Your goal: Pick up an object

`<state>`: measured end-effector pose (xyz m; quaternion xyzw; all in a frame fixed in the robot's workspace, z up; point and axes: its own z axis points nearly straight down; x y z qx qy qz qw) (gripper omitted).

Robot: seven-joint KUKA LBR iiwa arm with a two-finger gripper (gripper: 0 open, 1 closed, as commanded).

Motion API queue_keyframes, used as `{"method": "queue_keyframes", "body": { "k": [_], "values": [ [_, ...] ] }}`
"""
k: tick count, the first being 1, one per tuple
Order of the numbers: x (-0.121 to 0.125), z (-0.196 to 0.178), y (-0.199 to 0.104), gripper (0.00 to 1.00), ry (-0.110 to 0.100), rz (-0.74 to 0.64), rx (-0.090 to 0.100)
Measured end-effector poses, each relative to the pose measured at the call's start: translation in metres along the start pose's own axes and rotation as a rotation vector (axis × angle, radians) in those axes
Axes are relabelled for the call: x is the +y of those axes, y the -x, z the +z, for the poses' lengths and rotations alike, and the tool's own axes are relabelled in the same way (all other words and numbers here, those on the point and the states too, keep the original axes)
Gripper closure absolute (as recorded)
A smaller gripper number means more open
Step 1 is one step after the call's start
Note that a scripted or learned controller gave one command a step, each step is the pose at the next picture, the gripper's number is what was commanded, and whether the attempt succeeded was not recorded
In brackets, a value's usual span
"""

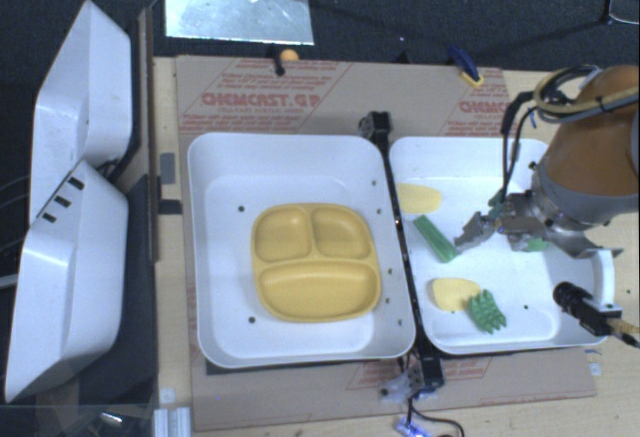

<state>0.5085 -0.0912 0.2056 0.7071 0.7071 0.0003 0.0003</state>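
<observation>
Two shallow white bins sit side by side on the bench. The left bin (pixel 215 225) holds a single yellow divided tray (pixel 316 260), lying flat near the bin's middle, with two small compartments along its far side and one wide compartment along its near side. The right bin (pixel 470 157) holds four loose pieces: a pale yellow piece (pixel 419 197) close to its left wall toward the far edge, a green bar (pixel 434 237) lying at a slant just below it, a second yellow piece (pixel 453 293) toward the near edge, and a ridged green piece (pixel 486 310) touching that one on its right. The gripper (pixel 477 229) hangs over the middle of the right bin, near the green bar; its fingers are too small and blurred to tell whether they stand apart or together, and nothing is seen between them.
</observation>
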Motion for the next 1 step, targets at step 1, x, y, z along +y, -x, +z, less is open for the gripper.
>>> {"method": "queue_keyframes", "body": {
  "k": [1],
  "values": [
    [0.0608,-0.0086,-0.0035,0.00,0.003,-0.002,-0.001]
  ]
}}
